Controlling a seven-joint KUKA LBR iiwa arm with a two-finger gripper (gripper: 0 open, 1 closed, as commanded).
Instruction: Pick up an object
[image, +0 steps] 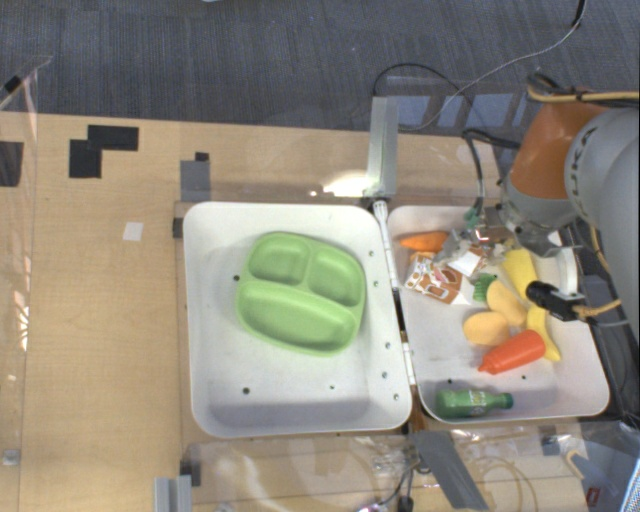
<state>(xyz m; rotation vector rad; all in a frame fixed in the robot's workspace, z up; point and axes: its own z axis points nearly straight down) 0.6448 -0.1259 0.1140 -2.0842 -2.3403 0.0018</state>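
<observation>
Hovering low in the right bin (590, 400), at about its 12 o'clock end, the gripper (478, 238) sits just above the snack packet (437, 276); whether it is spread or closed I cannot tell. The packet lies toward 7 o'clock from it, long axis slanting 10-to-4. An orange carrot (424, 241) crowds the 9 o'clock side; bare floor opens toward 6.
</observation>
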